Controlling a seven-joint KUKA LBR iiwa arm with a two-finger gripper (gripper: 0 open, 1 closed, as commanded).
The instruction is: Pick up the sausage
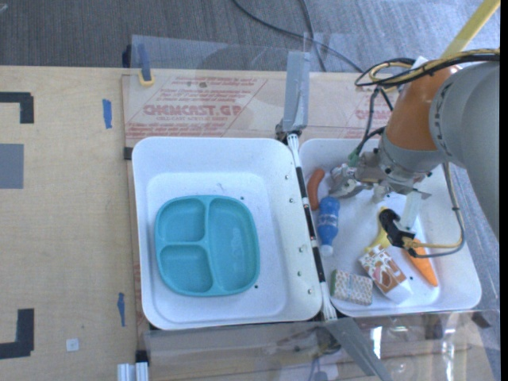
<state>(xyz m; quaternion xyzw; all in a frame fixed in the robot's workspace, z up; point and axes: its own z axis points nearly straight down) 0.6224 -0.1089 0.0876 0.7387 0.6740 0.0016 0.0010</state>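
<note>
The sausage (pixel 316 187) is a short orange-brown piece lying lengthwise against the left wall of the right bin (pixel 464 288), just above a blue bottle. My gripper (pixel 347 182) is low inside the same bin, immediately to the right of the sausage and pointing toward it. The grey arm with its orange band (pixel 413 117) reaches in from the upper right. Nothing shows that the sausage is lifted; it rests on the bin floor.
A blue bottle (pixel 327 222) lies below the sausage. Further right are a banana (pixel 389 227), a carrot (pixel 425 268), a small printed box (pixel 384 271) and a patterned sponge (pixel 352 286). The left bin (pixel 151 157) holds a teal divided plate (pixel 206 244).
</note>
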